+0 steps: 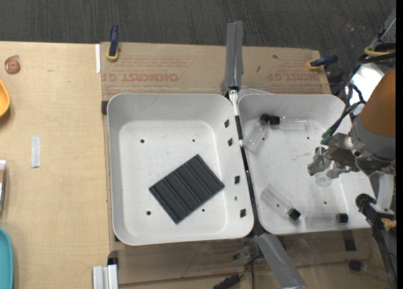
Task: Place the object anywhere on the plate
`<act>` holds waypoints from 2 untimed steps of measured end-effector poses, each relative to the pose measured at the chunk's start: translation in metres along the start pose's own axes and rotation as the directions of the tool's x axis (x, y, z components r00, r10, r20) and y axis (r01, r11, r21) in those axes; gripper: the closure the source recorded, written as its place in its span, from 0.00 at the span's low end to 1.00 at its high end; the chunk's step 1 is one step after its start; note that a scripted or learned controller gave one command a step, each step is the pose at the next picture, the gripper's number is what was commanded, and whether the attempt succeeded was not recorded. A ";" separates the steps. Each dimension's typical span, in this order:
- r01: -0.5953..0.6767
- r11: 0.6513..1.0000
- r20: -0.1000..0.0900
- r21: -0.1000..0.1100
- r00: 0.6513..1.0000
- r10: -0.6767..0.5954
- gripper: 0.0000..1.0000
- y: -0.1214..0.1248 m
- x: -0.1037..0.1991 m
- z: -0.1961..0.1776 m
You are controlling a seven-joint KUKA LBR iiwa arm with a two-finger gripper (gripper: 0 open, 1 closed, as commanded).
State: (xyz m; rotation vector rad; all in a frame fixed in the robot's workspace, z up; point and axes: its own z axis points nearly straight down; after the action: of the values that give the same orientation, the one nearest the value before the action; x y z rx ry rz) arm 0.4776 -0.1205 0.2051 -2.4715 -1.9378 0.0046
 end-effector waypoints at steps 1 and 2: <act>0.035 0.999 0.000 0.002 0.999 -0.035 1.00 -0.019 0.075 0.001; 0.081 0.997 0.001 0.000 0.997 -0.081 1.00 -0.035 0.143 -0.027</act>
State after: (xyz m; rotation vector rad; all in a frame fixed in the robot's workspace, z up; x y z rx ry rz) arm 0.4778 0.0272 0.2324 -2.3912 -2.0368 0.0047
